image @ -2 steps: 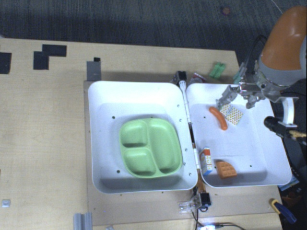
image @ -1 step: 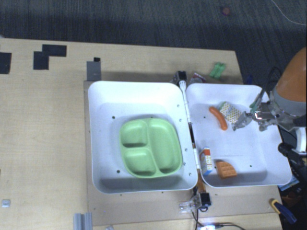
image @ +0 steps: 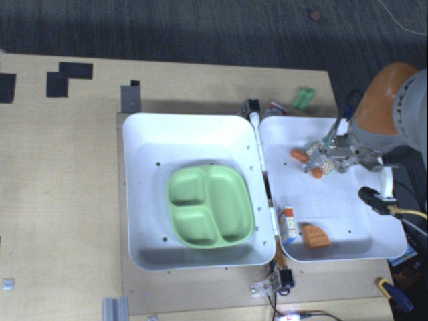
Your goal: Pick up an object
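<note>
Orange block (image: 315, 237) low; gripper (image: 319, 164) perhaps touching orange piece (image: 299, 155).

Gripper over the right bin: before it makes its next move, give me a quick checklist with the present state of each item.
1. Gripper is over the right bin, not the left bin: ok.
2. A target lies near the gripper: ok, an orange piece sits just to its left on the bin floor.
3. Something held between the gripper's fingers: cannot tell, the small orange bits at the tip are too blurred to judge.
4. Other items out of the way: ok, the small bottle and the orange block lie at the bin's near edge, apart from the gripper.
5. Green divided plate sits in the left bin, away from the arm: ok.
</note>
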Motion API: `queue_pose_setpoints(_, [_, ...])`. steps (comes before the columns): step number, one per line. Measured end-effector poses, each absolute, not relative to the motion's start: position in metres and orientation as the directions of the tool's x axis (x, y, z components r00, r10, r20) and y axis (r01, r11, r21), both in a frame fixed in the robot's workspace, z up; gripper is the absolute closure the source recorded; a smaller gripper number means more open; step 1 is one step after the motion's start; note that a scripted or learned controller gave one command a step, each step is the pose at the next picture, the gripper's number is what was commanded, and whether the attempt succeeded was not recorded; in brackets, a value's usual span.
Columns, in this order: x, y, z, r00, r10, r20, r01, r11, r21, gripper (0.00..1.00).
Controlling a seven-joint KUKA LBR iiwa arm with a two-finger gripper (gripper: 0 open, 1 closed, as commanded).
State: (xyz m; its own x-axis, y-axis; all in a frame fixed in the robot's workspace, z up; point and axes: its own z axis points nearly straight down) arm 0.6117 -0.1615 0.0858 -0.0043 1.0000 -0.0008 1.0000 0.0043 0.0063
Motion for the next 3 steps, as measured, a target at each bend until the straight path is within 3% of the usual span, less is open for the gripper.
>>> queue_pose_setpoints(1, [0.613, -0.161, 0.098, -0.006, 1.000, -0.001, 1.000, 0.006, 0.011, 1.00])
queue_pose_setpoints(2, [0.607, -0.078, 0.186, -0.006, 1.000, 0.001, 1.000, 0.006, 0.007, 1.00])
queue_pose_setpoints(3, [0.521, -0.065, 0.205, -0.002, 1.000, 0.000, 1.000, 0.002, 0.003, 1.00])
